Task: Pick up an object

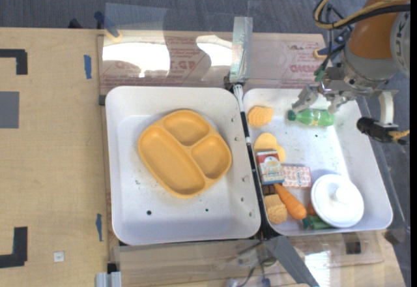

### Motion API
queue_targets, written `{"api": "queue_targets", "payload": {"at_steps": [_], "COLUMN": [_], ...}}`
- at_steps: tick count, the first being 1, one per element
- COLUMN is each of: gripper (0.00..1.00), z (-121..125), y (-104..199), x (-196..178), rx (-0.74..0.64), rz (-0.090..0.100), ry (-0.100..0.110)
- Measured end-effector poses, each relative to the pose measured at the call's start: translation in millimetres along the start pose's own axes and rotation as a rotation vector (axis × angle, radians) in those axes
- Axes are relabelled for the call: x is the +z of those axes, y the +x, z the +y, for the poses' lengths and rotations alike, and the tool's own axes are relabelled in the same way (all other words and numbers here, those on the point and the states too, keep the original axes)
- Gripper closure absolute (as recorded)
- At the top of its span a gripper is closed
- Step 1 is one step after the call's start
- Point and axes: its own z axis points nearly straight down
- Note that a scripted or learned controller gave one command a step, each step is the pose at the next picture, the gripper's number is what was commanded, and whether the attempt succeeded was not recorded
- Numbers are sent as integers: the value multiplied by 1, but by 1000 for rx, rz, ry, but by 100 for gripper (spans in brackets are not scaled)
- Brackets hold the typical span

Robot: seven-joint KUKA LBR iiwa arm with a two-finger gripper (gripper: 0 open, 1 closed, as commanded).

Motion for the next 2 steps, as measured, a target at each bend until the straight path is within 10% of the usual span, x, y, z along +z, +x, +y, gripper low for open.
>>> {"api": "queue_targets", "payload": {"at_steps": [1, 2], "gripper": [0, 100], "z": [7, 6], "y": [-12, -11], "x": [100, 90], "rx": [70, 68], "rz": [-2, 1], "ry": [-2, 6]}}
